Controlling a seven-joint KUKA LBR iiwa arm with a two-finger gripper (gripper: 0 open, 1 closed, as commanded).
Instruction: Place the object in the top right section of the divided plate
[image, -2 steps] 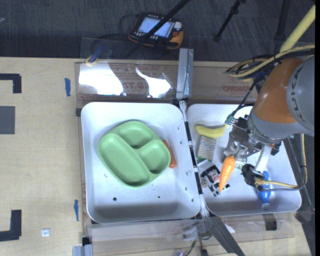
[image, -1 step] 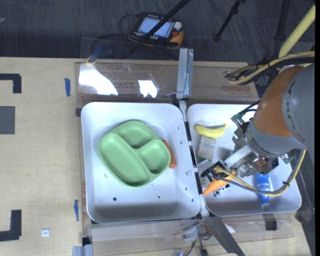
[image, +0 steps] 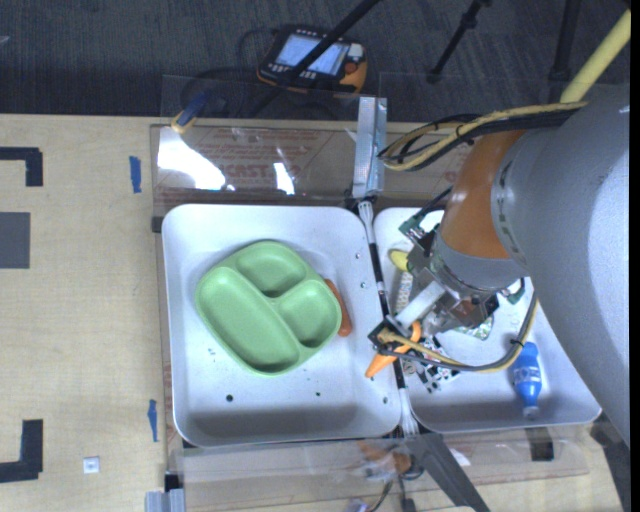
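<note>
We saw the end effector (image: 400, 340) low over the bins' divider, beside the green divided plate (image: 268, 305); we could not tell its state.

light green divided plate (image: 268, 305) flat in left bin (image: 200, 400); orange object (image: 342, 312) touching its right rim

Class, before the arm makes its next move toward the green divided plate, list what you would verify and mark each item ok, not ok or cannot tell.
1. Green divided plate lies flat in the left bin: ok.
2. The plate's sections hold nothing: ok.
3. Gripper is over the plate: not ok; it hangs by the rim between the bins.
4. An object sits between the jaws: cannot tell; an orange item shows at the gripper, grip unclear.
5. Small orange thing at the plate's right edge may obstruct: cannot tell.
6. Blue bottle lies apart in the right bin: ok.
</note>
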